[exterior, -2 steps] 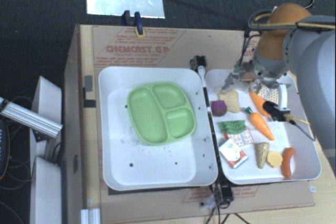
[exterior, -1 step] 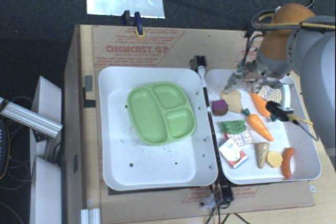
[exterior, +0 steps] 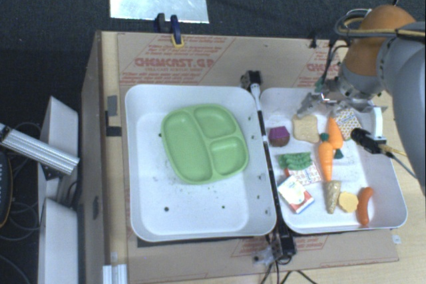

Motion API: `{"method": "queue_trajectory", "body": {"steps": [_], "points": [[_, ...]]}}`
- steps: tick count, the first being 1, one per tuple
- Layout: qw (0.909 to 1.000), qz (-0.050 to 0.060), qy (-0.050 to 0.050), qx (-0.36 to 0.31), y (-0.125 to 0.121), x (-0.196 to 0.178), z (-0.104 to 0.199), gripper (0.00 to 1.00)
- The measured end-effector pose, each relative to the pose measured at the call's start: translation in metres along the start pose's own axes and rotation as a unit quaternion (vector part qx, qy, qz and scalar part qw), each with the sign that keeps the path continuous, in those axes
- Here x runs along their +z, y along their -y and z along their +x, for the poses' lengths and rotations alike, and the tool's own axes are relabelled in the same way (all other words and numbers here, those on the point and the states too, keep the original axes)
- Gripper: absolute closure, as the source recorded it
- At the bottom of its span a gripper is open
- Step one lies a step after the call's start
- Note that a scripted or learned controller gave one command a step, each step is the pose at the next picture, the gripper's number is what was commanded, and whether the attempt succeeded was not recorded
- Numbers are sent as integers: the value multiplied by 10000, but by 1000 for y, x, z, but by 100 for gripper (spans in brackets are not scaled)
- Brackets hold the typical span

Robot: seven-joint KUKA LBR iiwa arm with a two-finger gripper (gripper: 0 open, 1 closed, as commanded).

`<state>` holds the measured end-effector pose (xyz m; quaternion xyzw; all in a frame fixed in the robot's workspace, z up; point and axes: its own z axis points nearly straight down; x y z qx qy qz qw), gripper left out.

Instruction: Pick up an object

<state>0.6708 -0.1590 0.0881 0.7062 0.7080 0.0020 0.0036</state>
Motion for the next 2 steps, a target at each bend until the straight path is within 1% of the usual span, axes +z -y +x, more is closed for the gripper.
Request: {"method": "queue_trajectory", "body": {"steps": [1, 2], "points": [[10000, -1, -3, 1, 0, 0, -21, 0], [10000, -4, 5, -5, 0, 0, -7, 0]]}}
